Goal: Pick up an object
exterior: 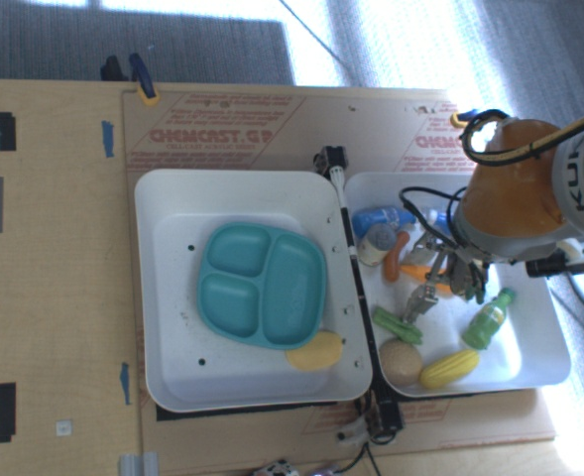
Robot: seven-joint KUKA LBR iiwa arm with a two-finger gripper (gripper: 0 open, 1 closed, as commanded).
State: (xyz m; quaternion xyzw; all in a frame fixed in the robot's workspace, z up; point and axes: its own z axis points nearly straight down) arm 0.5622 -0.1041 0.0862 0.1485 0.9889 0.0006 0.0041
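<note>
My gripper (446, 295) hangs over the middle of the right bin (541, 365), below the orange wrist band. Its fingers look spread apart with nothing between them, so it is open. One silvery finger (419, 302) points down-left toward a green pea pod (398, 325). A green bottle (487, 320) lies just right of the gripper. An orange carrot-like piece (399, 256) and a blue can (381, 218) lie to its upper left. A brown potato (401, 362) and a yellow corn cob (448, 367) rest near the bin's front edge.
The left bin (163, 266) holds a teal divided plate (262, 286) with a yellow lemon-like fruit (314, 351) at its front right corner. A black clamp (329, 159) sits at the top of the ridge between the bins. Black cables loop around the wrist.
</note>
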